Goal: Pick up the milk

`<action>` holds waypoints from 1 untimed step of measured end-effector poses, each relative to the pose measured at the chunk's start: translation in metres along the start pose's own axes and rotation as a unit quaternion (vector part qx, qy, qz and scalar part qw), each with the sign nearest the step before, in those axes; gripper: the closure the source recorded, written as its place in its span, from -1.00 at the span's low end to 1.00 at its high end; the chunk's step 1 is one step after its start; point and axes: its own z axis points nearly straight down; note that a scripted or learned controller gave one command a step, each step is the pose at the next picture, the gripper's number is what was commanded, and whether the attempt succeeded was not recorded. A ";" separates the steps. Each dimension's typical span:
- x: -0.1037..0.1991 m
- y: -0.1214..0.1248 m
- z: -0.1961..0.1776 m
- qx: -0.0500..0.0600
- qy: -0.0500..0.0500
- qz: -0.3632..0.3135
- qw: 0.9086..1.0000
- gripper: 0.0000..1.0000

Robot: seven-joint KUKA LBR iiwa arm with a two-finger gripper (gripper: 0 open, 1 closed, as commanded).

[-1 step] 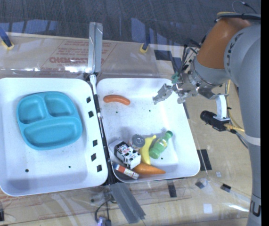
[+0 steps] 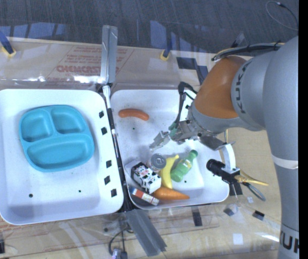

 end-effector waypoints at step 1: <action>0.043 -0.022 0.036 -0.015 -0.012 -0.032 0.999 -1.00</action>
